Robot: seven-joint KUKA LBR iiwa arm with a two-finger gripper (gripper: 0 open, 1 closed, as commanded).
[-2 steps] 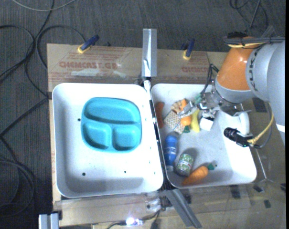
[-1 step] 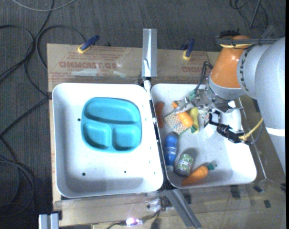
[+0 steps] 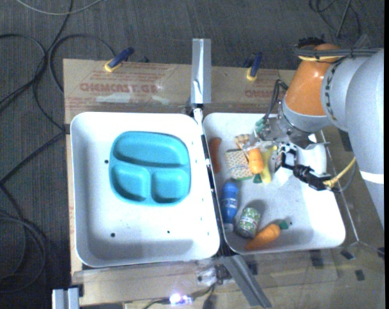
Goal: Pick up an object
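The left bin (image 3: 85, 192) carried a blue divided tray (image 3: 151, 167), lying flat near its middle. In the right bin (image 3: 323, 227), along the left wall, lay a brown sausage-like piece (image 3: 215, 154), and below it a blue bottle (image 3: 230, 200). Next to the bottle stood a small green can (image 3: 248, 220), and just beside the can lay a toy carrot (image 3: 267, 234). Higher in this bin there was a checkered packet (image 3: 238, 163) touching an orange and yellow item (image 3: 257, 162). The claw (image 3: 276, 152) was low over this cluster, at its right side. I cannot tell if it was open or closed. The grey arm (image 3: 364, 102) entered from the right.
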